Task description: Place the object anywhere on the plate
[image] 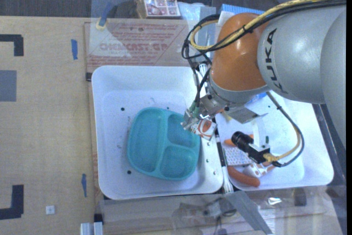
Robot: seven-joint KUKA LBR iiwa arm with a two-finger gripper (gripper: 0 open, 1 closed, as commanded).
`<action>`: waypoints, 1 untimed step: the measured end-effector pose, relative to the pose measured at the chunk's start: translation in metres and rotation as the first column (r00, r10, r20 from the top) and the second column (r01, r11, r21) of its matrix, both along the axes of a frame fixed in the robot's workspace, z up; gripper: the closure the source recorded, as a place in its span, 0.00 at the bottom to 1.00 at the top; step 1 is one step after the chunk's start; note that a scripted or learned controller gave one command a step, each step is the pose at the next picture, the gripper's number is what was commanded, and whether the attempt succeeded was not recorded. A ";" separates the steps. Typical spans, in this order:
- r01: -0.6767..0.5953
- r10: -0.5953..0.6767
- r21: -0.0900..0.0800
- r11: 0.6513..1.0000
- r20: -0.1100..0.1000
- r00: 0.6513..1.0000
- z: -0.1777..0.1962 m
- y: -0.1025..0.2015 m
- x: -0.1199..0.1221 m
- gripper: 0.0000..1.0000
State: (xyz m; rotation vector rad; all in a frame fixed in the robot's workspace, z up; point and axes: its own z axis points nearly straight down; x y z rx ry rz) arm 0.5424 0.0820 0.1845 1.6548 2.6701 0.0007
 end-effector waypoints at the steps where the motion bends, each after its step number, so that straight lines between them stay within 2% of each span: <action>1: 0.002 -0.002 0.000 1.000 0.000 1.000 0.000 -0.001 0.000 0.00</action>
